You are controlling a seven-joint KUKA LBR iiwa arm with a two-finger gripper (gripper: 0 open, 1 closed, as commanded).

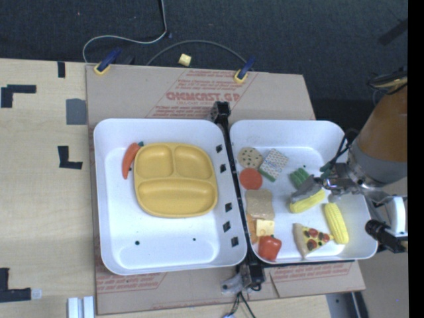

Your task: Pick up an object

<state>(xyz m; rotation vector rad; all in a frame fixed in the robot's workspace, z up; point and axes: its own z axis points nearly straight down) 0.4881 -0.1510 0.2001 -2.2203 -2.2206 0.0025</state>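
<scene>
Even, diffuse overhead lighting, moderately bright. I see the two white bins [106, 177] rendered cleanly, with faint bluish shading along their inner walls and no hard glare. Shadows are soft and short, tucked beneath the yellow plate [175, 179]. The dark floor [265, 18] above the bench [40, 177] loses detail. Resolution is low; the arm [387, 138] at right looks slightly blurred, possibly from motion.

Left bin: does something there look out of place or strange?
Yes, mildly. An orange carrot lies on the floor of the left bin, squeezed between its left wall and the yellow divided plate, not in the plate's compartments. The other toy foods all lie in the right bin.
</scene>
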